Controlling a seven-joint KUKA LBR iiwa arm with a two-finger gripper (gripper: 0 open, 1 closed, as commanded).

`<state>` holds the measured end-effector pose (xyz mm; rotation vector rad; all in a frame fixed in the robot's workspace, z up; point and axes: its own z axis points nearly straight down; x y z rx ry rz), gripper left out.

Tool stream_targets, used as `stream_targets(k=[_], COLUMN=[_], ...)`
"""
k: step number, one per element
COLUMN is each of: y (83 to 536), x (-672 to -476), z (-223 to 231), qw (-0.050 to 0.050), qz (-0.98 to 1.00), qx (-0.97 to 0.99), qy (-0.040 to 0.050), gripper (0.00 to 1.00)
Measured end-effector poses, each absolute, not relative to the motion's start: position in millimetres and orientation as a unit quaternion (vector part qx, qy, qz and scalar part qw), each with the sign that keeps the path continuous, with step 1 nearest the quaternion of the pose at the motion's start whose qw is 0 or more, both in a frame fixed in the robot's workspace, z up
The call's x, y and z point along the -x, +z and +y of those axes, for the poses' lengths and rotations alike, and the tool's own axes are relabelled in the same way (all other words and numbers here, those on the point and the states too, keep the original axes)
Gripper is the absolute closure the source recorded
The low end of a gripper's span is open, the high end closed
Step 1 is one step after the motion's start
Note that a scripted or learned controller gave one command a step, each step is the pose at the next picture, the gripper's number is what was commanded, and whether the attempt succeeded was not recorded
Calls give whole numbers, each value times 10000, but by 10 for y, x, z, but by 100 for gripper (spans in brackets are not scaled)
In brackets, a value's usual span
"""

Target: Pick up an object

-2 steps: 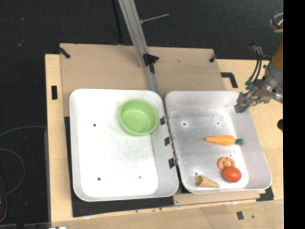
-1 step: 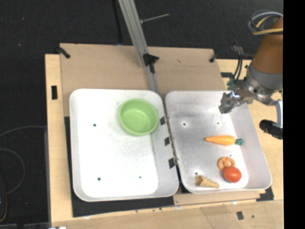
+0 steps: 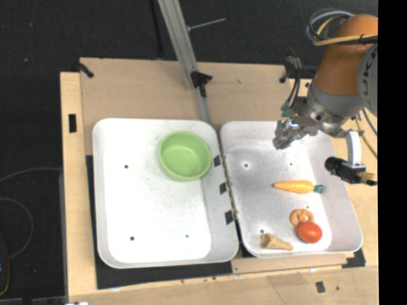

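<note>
Orange toy carrot (image 3: pixel 294 186) lies flat in the right bin (image 3: pixel 254 170), just below the gripper (image 3: pixel 284 138), apart from it. Can't tell the gripper's state, nothing seen held. Carrot looks light, stiff, smooth plastic, likely to roll; best pinched across the thick middle. Tomato (image 3: pixel 310 232), small orange piece (image 3: pixel 299 216) and cone (image 3: pixel 275 241) farther below; green bowl (image 3: pixel 185 156) well off to its left.
</note>
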<state>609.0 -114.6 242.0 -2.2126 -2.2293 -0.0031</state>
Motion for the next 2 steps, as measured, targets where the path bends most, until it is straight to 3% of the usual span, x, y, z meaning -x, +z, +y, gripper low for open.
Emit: stream_targets(k=[1, 2], y=[2334, 2393], x=[-6254, -6269], z=[-643, -206], qw=[-8, -8], qz=[-7095, -7083], qx=[7047, 7060], qy=[-10, -12], gripper=[100, 100])
